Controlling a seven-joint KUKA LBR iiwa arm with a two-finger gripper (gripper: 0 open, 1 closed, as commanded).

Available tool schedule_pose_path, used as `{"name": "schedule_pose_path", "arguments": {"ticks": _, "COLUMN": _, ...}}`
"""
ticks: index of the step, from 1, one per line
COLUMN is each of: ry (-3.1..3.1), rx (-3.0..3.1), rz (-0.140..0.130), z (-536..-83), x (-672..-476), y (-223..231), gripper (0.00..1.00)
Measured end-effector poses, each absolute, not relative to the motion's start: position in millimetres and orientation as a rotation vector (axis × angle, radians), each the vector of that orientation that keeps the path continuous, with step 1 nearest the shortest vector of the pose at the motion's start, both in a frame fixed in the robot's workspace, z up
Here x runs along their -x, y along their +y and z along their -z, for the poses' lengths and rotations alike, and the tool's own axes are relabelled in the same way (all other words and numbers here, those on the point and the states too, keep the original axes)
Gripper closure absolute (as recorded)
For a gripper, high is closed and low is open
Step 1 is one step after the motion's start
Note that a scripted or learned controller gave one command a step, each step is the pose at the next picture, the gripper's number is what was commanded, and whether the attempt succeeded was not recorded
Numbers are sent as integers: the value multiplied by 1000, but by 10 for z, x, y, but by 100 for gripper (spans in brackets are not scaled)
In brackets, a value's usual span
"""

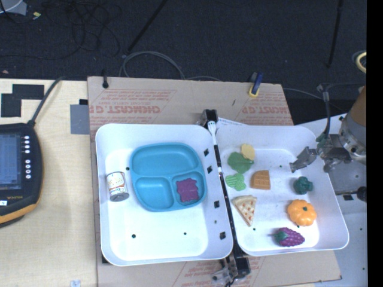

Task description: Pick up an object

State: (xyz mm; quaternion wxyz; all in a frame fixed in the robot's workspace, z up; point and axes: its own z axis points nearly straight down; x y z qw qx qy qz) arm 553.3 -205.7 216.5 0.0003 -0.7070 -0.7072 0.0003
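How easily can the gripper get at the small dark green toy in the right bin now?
Probably yes. The gripper hangs just up-left of the dark green toy, and nothing lies between them; the orange pumpkin sits apart, below it.

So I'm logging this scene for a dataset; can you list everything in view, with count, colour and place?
bins: 2, white, side by side on the bench
tray: 1, blue, sectioned, left bin
purple toy: 1, in the tray's lower right section
can: 1, white with red label, left of the tray
yellow piece: 1, right bin, top
leafy greens: 2, green, right bin, left side
bread slice: 1, orange-brown, centre
sandwich wedge: 1, tan
broccoli: 1, dark green
pumpkin: 1, orange
grapes: 1, purple, bottom
pendant: 1, black and yellow, far left
gripper: 1, grey, over the right bin's upper right
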Motion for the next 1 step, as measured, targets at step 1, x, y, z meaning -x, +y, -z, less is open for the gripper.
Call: {"name": "schedule_pose_path", "arguments": {"ticks": 1, "ry": -2223, "rx": 2213, "rz": 0, "z": -819, "x": -5621, "y": -1445, "gripper": 0}}
